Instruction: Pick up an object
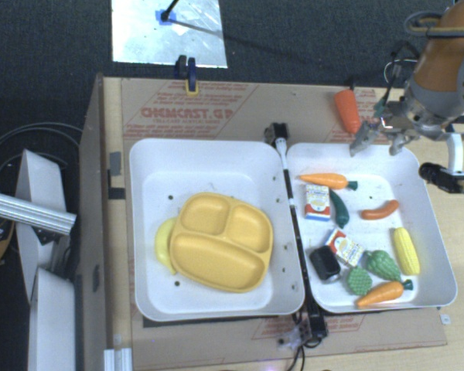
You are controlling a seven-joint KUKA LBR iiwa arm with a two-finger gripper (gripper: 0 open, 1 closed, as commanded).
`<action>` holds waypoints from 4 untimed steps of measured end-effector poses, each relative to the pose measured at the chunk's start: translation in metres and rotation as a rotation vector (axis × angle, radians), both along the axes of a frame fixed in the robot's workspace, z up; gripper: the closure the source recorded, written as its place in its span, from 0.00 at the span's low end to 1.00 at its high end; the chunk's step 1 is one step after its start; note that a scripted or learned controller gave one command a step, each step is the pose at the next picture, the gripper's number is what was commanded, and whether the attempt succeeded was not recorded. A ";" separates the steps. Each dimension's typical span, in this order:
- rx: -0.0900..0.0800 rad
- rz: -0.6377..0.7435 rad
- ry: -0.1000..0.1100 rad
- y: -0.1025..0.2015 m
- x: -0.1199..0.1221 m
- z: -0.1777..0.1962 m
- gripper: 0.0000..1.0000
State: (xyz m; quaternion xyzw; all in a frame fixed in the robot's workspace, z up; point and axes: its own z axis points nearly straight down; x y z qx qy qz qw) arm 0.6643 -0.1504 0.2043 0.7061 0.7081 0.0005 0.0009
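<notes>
Nothing picked yet: jaws (380, 139) spread open, gripping nothing, above right bin's (441, 230) back rim; toys all still lying inside

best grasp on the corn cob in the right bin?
Take the corn cob across its middle, coming straight down. It lies flat, long axis running roughly near-to-far, with bare floor on both long sides, so closing across the narrow width looks safest. The tool is at the bin's far edge.

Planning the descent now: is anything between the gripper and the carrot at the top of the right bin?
Nothing visible does. The gripper hangs over the right bin's far rim, and the carrot lies exposed below-left of it, uncovered.
</notes>
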 end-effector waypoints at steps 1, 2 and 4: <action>0.001 0.001 -0.004 0.057 -0.035 -0.110 0.00; 0.001 -0.001 0.003 0.063 -0.007 -0.114 0.00; 0.003 -0.002 0.013 0.056 -0.002 -0.115 0.00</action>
